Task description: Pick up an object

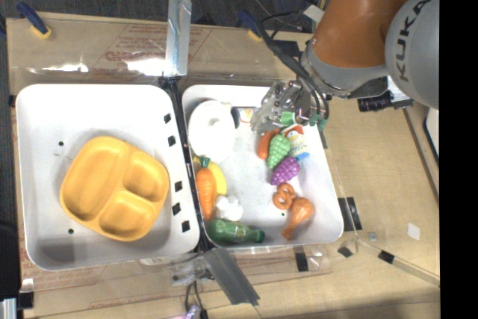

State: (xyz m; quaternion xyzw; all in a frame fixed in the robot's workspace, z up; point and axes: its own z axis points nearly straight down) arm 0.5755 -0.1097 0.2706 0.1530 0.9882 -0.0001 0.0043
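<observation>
So the metal two-finger claw (278,110) hangs low over the right shallow white bin (327,183), just above the green plastic grape bunch (278,149) sitting mid-bin beside a purple one (285,170). Can't tell its grip state.

One fixed camera looks down aslant on both white bins (30,160).

The right bin (328,183) is crowded: a white plate (211,128) at upper left, a carrot (205,192) and cucumber (234,232) along the left and bottom, grapes (281,160) and a drumstick (299,214) at right. Bare floor is left at its centre. The left bin (45,116) is largely taken by a yellow tray (114,187).
</observation>
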